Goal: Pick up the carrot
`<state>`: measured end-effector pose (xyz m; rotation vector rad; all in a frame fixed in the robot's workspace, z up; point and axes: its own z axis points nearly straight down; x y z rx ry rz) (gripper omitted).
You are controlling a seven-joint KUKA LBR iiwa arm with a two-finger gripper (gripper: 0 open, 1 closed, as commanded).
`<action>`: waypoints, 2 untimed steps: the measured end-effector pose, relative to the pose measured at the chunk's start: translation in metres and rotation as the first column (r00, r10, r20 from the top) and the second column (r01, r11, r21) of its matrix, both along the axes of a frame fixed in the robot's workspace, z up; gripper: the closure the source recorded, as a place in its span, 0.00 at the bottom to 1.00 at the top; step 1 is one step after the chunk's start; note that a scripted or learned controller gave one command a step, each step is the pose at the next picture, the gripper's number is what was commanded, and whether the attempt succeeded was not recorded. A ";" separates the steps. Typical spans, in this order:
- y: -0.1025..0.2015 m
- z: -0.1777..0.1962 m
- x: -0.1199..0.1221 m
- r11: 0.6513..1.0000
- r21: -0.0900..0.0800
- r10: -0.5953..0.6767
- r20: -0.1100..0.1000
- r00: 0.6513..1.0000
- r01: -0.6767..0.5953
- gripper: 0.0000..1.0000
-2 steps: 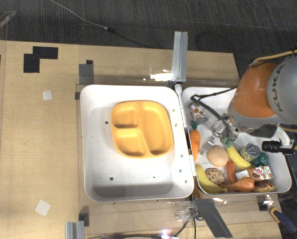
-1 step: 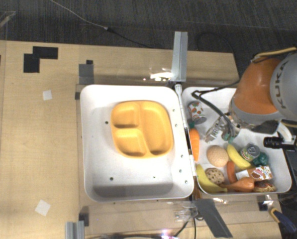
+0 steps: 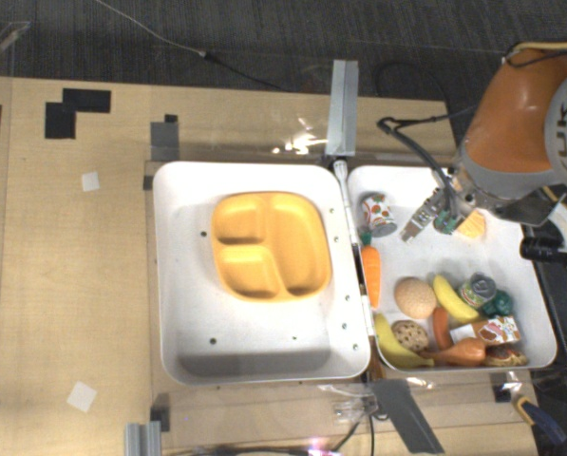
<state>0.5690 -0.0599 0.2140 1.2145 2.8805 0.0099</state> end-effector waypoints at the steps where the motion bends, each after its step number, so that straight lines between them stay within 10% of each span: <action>1: 0.073 -0.030 0.016 0.999 0.002 0.048 -0.012 0.999 -0.048 1.00; 2: 0.072 -0.028 -0.016 0.939 -0.002 0.345 -0.010 0.939 -0.345 1.00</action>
